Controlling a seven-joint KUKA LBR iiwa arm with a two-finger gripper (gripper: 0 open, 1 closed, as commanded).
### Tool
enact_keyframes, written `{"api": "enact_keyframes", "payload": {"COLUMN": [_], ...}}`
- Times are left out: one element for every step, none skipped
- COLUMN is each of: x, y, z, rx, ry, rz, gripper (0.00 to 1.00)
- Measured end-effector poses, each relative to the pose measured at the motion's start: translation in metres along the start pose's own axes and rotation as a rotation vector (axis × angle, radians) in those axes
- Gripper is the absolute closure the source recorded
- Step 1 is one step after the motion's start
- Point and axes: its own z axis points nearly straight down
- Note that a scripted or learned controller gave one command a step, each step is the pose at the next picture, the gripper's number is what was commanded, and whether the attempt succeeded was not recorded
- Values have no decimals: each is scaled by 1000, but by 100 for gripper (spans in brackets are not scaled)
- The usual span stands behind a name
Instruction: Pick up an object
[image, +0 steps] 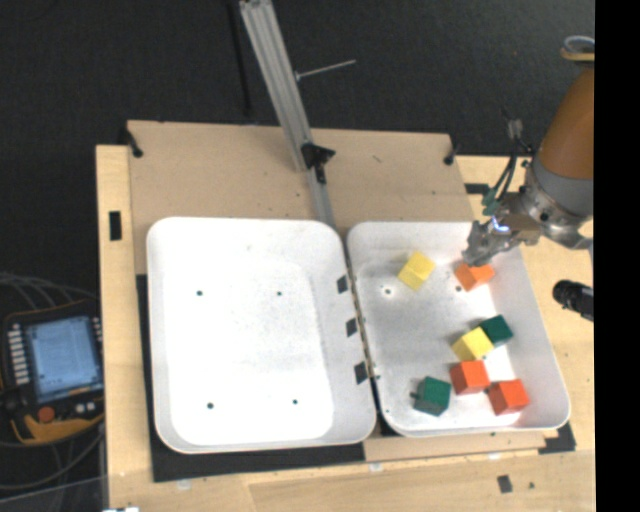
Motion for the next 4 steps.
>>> {"api": "enact_keyframes", "payload": {"x": [47, 101, 144, 198], "y": [4, -7, -20, -17], "z": [3, 18, 24, 22], "rx": [5, 6, 6, 5], "ry": [1, 2, 1, 3], "rz": [-3, -4, -3, -6], "gripper": [100, 100, 100, 100]}}
